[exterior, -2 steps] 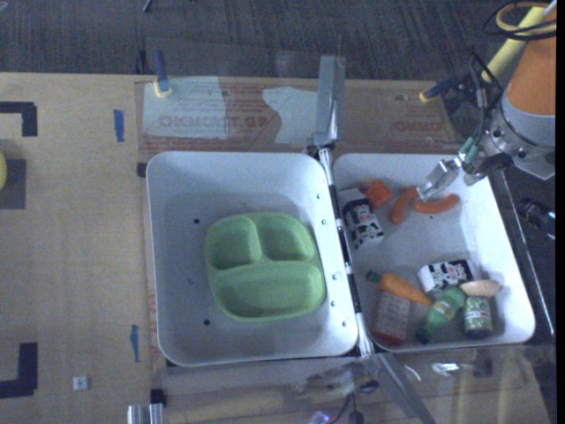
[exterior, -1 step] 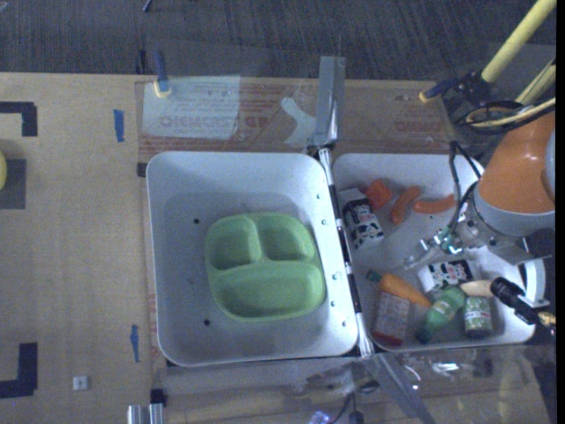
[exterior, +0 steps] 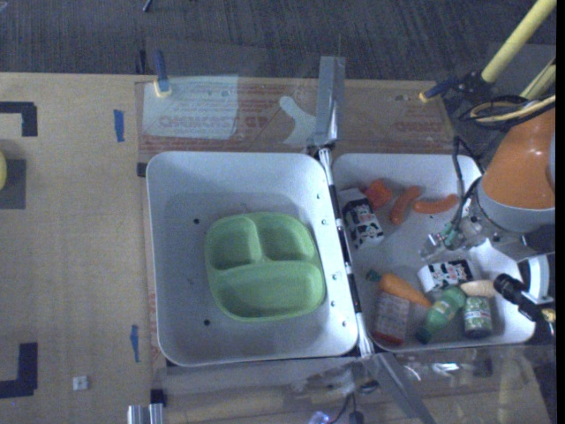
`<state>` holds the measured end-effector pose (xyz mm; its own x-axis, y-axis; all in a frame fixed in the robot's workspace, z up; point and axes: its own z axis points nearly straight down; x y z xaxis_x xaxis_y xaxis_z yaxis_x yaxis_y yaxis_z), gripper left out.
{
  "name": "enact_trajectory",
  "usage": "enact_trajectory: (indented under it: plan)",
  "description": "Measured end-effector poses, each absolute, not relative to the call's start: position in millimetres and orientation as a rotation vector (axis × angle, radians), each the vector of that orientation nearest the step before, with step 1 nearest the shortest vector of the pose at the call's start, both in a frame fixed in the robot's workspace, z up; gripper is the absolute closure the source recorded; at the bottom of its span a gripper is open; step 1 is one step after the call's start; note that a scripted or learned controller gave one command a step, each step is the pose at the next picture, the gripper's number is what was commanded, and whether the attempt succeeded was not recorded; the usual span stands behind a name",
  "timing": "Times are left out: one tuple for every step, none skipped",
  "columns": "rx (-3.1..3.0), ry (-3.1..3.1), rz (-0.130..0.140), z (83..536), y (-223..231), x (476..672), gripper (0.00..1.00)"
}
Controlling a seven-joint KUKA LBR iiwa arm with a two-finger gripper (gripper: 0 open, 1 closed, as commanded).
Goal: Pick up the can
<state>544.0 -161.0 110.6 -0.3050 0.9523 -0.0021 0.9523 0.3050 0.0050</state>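
I see the can standing in the right bin, near its front right corner, with a green bottle lying just beside it on the left. A carrot and a reddish packet lie further left. Small cartons and sausages sit toward the back. The gripper hangs above the bin's middle right; I cannot tell how it stands. The left bin holds a green divided plate.

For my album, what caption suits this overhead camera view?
Robot gripper hovering over a toy-filled right bin, can untouched.
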Motion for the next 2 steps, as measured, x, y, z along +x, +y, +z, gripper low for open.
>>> enact_trajectory:
  plan:
    - [1.848, 2.53, 0.007, 120.9, -161.2, 545.1, 1.0]
    - [1.675, 2.651, 0.002, 251.9, -156.4, 598.7, 1.0]
